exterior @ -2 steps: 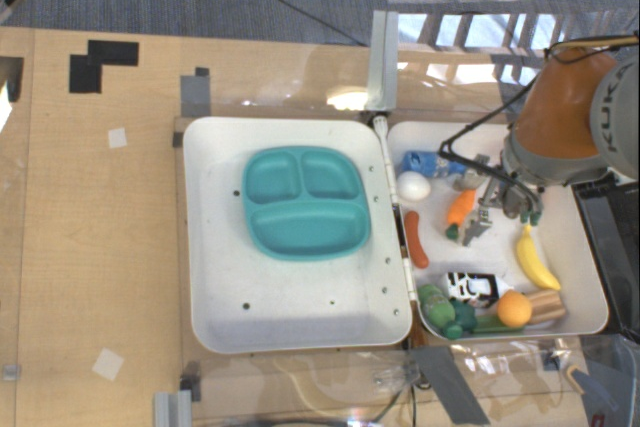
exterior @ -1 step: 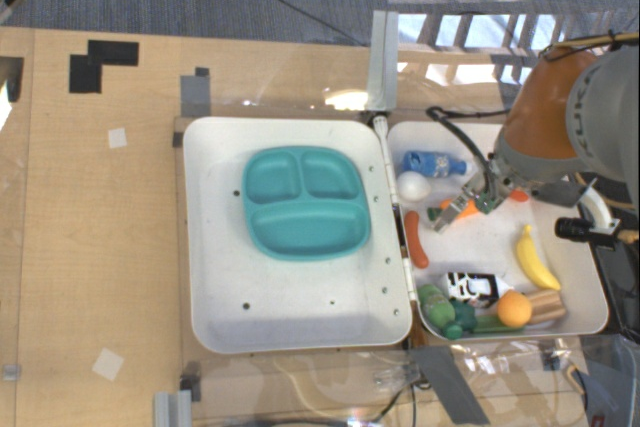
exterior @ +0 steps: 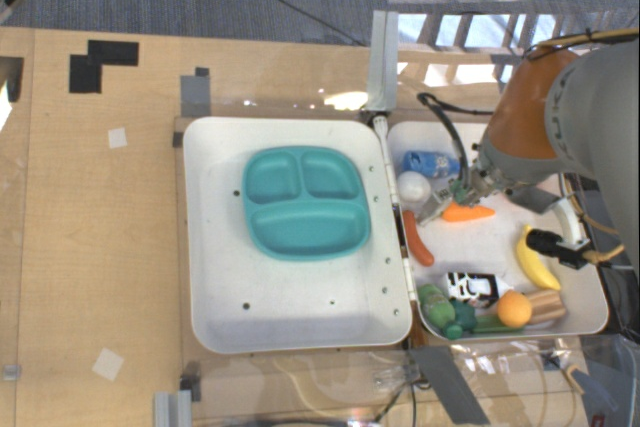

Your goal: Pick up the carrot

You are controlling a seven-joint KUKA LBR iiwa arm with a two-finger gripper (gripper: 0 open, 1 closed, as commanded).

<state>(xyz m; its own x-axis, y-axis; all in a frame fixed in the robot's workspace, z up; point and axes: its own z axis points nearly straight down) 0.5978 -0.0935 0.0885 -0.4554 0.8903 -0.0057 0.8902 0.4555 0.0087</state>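
Carrot (exterior: pixel 468 212) lay in the right bin (exterior: pixel 600 315), touching the gripper (exterior: pixel 462 192); we couldn't tell the jaw state. We'd have centred over its thick middle before closing, clear of the sausage (exterior: pixel 418 240).

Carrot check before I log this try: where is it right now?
The carrot lies in the right bin, near its middle, just below the gripper, right of the white ball.
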